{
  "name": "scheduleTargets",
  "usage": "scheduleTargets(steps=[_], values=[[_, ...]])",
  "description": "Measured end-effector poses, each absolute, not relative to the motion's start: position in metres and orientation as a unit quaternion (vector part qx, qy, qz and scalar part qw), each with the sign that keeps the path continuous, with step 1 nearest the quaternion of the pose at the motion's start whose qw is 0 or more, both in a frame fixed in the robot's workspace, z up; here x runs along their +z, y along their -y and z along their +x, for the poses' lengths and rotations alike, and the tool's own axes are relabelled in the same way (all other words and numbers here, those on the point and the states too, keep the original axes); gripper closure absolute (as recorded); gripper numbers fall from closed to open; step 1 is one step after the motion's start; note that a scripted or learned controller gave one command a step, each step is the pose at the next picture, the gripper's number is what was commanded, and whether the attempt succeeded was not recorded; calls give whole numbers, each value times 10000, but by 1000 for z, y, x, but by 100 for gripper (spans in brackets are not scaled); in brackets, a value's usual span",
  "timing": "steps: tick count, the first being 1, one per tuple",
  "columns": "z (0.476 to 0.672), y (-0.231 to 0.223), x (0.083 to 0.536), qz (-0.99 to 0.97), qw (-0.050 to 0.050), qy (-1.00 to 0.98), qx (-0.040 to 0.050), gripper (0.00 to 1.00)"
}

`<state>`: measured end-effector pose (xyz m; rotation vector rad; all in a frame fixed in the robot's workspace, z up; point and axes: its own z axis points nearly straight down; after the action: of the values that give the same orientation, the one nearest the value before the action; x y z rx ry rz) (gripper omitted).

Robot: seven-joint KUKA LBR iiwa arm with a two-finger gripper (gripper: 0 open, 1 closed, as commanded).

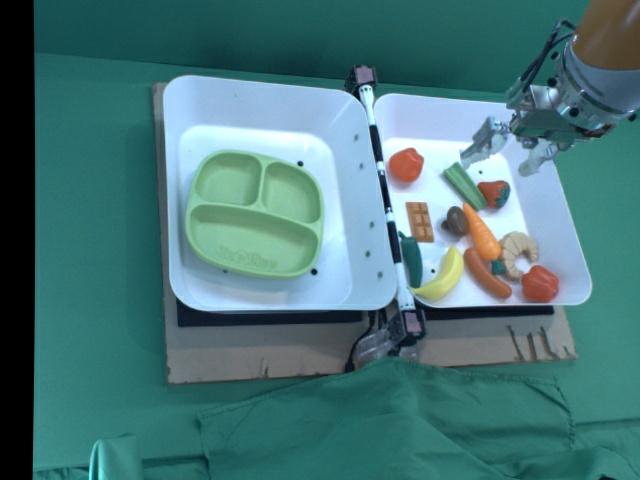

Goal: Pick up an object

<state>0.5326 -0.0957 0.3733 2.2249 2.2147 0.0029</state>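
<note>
Pale green plate (256,213) — yellow banana (443,276), orange carrot (480,231).

Fixed overhead cam, slanted on bins (370,103)

Arm (610,28) cut off by top-right edge.
</note>
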Motion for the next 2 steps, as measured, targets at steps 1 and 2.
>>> scheduleTargets(steps=[1, 2], values=[[509, 68, 358, 7076, -3, -7066, -1, 0], [566, 87, 275, 7089, -2, -7053, -15, 0]])
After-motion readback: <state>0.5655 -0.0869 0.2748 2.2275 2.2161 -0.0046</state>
